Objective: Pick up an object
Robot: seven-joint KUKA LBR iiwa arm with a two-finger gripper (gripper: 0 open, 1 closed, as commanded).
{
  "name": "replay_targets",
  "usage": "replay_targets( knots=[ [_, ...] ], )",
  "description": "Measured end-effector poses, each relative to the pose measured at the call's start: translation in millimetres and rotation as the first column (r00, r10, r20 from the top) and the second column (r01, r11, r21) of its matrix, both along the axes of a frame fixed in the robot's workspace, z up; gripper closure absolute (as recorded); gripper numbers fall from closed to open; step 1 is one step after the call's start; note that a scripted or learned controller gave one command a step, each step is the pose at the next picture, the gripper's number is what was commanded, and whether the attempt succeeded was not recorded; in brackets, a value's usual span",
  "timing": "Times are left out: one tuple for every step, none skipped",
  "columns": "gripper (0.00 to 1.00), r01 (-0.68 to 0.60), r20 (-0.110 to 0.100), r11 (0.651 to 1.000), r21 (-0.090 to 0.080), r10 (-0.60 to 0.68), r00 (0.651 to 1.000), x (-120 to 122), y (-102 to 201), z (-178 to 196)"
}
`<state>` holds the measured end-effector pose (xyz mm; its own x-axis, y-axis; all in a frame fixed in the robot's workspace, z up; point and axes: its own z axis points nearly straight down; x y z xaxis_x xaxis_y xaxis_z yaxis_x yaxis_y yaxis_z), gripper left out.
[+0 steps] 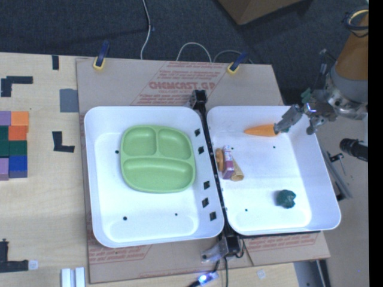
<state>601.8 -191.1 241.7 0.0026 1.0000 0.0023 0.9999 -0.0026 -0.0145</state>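
**A:** What's hard to make out here?

**B:** The arm (353,64), mostly. It comes in from the right and is cut off at the frame edge, so just the orange band and the grey wrist show. The gripper (297,119) hangs over the far right part of the right bin (317,178), and one dark finger (284,122) reaches down to the thick end of the carrot (261,130). That end is partly covered by the finger.

**A:** So it has the carrot?

**B:** I cannot tell. The finger touches or overlaps the carrot's end, but whether the carrot sits between two fingers, or how wide they are parted, is not clear from this angle.

**A:** How does the carrot lie?

**B:** Flat on the bin floor near the far wall, its long axis running roughly left to right. The tapered tip points left, toward the divider between the bins; the thick end points right, at the gripper.

**A:** Anything else in that bin?

**B:** A small brown and pink bundle (228,163) near the left wall, too blurred to identify, and a dark green lump (286,198) toward the near right corner, well apart from the carrot.

**A:** And the left bin (102,208)?

**B:** A green divided plate (158,159), three sections, lying flat.
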Motion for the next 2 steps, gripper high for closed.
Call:
replay_targets(
  knots=[
    [0.00,-0.004,0.013,1.000,-0.003,0.004,1.000,2.3,0.9,8.7],
    [0.00,-0.004,0.012,1.000,-0.003,0.004,1.000,10.8,-3.7,-42.2]
  ],
)
